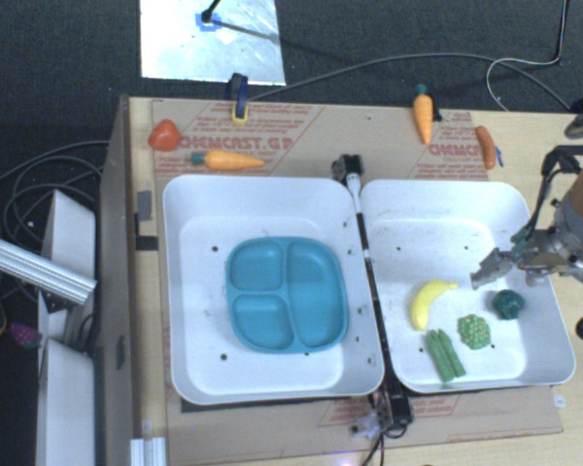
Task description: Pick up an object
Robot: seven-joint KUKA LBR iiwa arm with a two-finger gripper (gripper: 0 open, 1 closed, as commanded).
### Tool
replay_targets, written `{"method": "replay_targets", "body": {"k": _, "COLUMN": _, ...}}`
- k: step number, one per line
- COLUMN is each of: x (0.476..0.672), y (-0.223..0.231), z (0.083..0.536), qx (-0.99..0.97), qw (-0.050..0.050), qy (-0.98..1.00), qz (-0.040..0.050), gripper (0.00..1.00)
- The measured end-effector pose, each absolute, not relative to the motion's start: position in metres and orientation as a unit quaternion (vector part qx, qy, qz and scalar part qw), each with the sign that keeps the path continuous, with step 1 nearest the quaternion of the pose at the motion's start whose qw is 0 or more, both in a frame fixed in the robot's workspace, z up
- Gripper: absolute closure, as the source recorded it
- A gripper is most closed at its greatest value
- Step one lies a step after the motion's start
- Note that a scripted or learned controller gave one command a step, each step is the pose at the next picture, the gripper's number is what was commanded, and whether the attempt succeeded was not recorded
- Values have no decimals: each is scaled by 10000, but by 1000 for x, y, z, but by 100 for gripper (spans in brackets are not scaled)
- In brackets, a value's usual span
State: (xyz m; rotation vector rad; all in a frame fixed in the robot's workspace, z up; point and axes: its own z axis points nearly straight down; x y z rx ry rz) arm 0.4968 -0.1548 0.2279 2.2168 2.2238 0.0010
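The right bin holds a yellow banana, a green broccoli piece, a bundle of green stalks and a small dark teal object. My gripper hangs over the bin's right side, just above the teal object and to the right of the banana. Its fingers stand open with nothing between them. The arm comes in from the right edge.
The left bin holds a blue divided plate. Behind the bins on the board lie two carrots, a red tomato and an orange pepper-like piece. Cables run along the left side.
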Motion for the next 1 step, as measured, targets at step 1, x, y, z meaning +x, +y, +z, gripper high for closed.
{"method": "replay_targets", "body": {"k": 1, "x": 533, "y": -116, "z": 128, "qx": 7060, "qw": -7, "qy": 7082, "qz": -2, "gripper": 0}}
